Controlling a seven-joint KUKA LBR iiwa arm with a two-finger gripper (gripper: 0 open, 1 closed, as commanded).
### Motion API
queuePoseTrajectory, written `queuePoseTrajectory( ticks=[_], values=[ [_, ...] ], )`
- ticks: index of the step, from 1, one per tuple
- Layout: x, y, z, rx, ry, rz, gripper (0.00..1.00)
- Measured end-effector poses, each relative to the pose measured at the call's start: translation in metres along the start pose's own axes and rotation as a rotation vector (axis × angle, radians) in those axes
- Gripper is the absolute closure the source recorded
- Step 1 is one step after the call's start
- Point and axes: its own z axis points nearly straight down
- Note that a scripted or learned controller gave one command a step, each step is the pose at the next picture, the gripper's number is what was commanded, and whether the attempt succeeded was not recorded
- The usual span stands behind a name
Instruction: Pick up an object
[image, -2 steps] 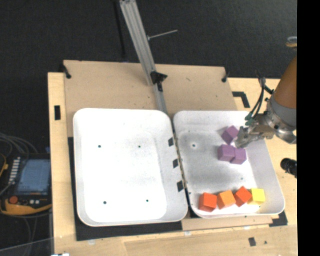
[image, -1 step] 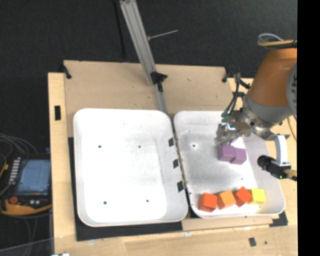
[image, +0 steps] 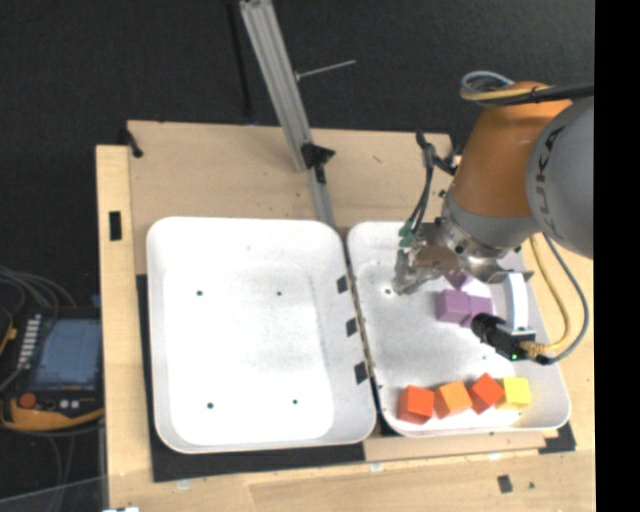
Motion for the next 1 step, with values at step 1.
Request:
queuePoseTrajectory(
  ticks=[1],
  values=[
    [0.0477,0.0017,0.0032,0.002,0.001,0.001,1.0]
  ],
)
